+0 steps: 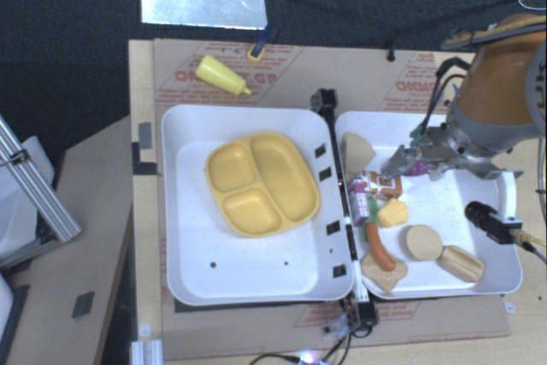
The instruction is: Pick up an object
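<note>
The right bin point(479, 184) holds several toy foods: a beige wedge point(357, 153), a colourful packet point(366, 192), a yellow cheese cube point(392, 213), an orange sausage point(379, 246) lying on a toast slice point(384, 272), a round beige disc point(422, 242) and a bread roll point(461, 263). My gripper point(398, 161) hangs low over the bin's upper middle, just right of the wedge and above the packet. A small purple piece point(419, 170) shows right beside it. Nothing is seen held.
The left bin point(188, 252) carries a yellow divided plate point(261, 182). A yellow squeeze bottle point(220, 74) lies on the cardboard behind the bins. A black fitting point(489, 221) sits at the right bin's right side. The arm's grey and orange body point(504, 90) looms over the right rear corner.
</note>
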`<state>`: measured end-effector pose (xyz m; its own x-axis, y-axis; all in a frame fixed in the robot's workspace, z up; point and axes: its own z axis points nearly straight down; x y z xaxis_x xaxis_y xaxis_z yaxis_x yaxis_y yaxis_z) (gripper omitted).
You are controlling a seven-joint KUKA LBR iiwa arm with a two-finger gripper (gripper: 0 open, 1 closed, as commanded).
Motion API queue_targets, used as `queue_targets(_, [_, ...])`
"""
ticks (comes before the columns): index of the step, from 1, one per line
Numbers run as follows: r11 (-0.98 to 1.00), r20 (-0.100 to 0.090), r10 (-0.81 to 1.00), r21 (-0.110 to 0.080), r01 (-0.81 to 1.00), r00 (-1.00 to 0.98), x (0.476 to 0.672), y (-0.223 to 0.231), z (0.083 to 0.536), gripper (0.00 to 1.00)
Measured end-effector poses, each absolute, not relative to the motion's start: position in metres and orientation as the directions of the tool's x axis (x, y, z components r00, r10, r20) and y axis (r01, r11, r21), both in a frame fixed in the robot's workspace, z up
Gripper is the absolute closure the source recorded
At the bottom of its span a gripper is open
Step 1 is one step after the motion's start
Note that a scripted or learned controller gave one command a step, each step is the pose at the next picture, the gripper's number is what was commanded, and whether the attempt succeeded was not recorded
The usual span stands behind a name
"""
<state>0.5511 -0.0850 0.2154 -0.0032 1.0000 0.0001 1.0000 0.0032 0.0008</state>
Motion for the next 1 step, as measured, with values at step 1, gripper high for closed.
queue_targets(1, [0.001, 0.001, 1.000, -0.005, 1.000, -0.001, 0.5495, -0.0891, 0.1534, 0.00])
